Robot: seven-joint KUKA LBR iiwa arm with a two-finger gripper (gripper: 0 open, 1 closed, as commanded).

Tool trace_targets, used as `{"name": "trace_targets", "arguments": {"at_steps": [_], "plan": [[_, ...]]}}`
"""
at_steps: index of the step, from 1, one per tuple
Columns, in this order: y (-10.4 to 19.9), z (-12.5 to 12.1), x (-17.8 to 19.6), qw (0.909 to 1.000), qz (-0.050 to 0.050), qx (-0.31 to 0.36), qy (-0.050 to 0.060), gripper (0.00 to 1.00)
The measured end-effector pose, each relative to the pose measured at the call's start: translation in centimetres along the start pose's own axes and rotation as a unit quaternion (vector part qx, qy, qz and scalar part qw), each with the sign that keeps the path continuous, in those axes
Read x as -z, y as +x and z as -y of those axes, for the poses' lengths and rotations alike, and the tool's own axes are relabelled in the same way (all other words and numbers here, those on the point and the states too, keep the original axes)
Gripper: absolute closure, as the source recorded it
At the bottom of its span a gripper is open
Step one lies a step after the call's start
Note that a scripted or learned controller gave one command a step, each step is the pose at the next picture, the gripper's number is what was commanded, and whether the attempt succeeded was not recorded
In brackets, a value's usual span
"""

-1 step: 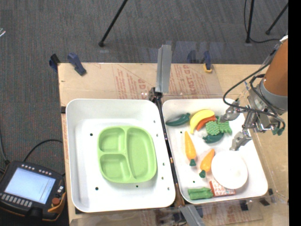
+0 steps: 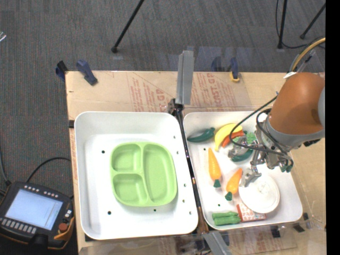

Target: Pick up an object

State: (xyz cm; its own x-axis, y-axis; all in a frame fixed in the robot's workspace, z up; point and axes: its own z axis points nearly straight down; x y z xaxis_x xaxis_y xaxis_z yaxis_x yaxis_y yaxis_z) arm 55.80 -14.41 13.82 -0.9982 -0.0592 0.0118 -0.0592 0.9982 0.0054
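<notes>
Your likeliest targets lie in the right bin [image 2: 297,203]: a yellow banana [image 2: 225,134] beside a dark green pepper [image 2: 201,136] near the far wall, two orange carrots [image 2: 214,167] and [image 2: 234,181] in the middle, a white round plate [image 2: 261,195] toward the near right corner, and a green flat piece [image 2: 226,217] touching a small red-and-white packet [image 2: 245,212] along the near wall. Your pincer [image 2: 254,173] hangs just above the plate's far edge, next to the second carrot; nothing sits between its fingers, and you cannot tell how wide they stand. The left bin [image 2: 87,195] on the worktop [image 2: 117,89] carries a green divided tray [image 2: 143,174].
</notes>
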Motion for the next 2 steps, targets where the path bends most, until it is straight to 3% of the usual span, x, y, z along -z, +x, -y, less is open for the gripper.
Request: {"name": "trace_targets", "arguments": {"at_steps": [1, 2], "plan": [[2.6, -4.8, -5.4, 0.9983, 0.004, -0.058, 0.001, 0.00], [3.2, -6.5, -5.2, 0.9962, 0.005, -0.087, 0.001, 0.00]]}}
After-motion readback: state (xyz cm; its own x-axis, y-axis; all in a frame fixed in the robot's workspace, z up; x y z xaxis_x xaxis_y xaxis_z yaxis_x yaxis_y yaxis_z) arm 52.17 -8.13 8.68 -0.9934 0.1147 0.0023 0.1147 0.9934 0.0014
